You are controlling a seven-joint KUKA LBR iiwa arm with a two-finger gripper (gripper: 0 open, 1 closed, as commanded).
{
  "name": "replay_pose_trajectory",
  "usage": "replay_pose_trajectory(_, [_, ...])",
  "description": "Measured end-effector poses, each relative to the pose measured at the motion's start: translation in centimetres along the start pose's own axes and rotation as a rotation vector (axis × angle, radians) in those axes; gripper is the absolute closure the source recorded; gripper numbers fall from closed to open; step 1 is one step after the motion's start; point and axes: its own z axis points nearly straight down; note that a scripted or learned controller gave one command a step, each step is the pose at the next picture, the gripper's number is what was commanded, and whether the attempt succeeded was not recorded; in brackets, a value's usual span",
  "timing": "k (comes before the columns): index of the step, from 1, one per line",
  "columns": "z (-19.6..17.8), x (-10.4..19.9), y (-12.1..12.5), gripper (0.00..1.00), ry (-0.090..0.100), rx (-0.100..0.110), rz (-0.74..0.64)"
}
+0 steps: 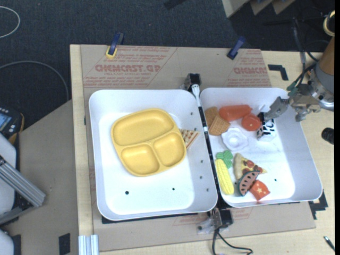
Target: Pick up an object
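Gripper (267, 125) low in right bin (303, 158), near far wall — finger gap hidden, cannot tell its state. Tomato (251, 122) just left of it, sausage (235, 112) beyond — its long axis runs left-right.

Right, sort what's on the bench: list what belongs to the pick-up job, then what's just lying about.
Job in hand:
- gripper, over the right bin
- toy food there: red tomato, orange sausage, waffle, fried egg, corn cob, pizza slice

Lying about:
- yellow divided plate in the left bin
- waffle wedge at the plate's edge
- clamps
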Motion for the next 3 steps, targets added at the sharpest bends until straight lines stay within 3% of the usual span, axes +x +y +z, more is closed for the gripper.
replay_pose_trajectory(1, [-0.7, 0.0, 0.3, 0.00, -0.003, -0.012, -0.003])
replay_pose_trajectory(3, [10.0, -0.1, -0.2, 0.00, -0.001, -0.006, -0.002])
